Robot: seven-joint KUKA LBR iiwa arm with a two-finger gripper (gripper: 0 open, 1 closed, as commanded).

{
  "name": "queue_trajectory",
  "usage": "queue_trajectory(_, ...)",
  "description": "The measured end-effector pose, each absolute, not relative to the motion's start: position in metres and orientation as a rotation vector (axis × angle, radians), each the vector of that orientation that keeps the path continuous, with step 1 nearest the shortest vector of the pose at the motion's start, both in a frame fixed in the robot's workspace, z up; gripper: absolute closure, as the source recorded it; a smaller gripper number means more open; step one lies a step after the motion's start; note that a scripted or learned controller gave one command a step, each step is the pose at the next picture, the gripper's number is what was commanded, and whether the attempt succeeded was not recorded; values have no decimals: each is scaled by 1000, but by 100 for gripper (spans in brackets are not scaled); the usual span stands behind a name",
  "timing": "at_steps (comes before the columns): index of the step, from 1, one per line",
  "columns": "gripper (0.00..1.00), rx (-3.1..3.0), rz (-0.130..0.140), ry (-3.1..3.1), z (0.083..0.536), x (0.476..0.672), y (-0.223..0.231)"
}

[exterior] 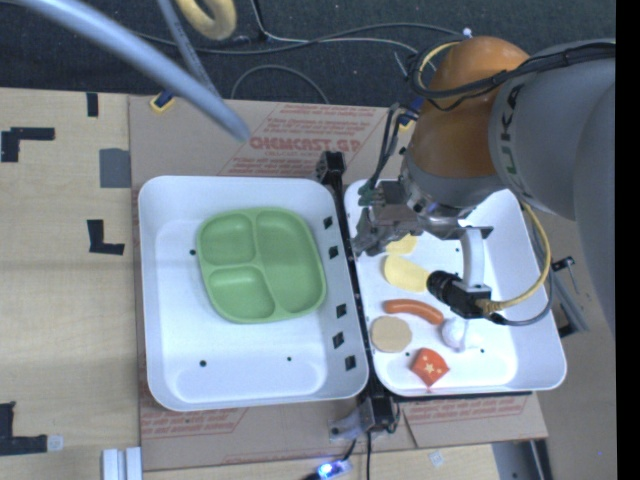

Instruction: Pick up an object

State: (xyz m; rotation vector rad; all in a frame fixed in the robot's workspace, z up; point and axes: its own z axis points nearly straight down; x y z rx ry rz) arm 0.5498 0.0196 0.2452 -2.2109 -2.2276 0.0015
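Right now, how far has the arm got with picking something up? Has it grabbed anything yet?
Done: the arm has reached into the right bin, with its gripper low near the yellow piece. In hand: nothing I can see; its fingers are hidden under the wrist. Left: the grasp and the lift. The hot dog, round cookie and red piece lie untouched, and the green divided plate sits in the left bin.
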Motion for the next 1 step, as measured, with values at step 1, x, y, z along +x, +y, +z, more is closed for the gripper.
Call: queue_trajectory(1,100,-2212,2,-2227,247,532,69)
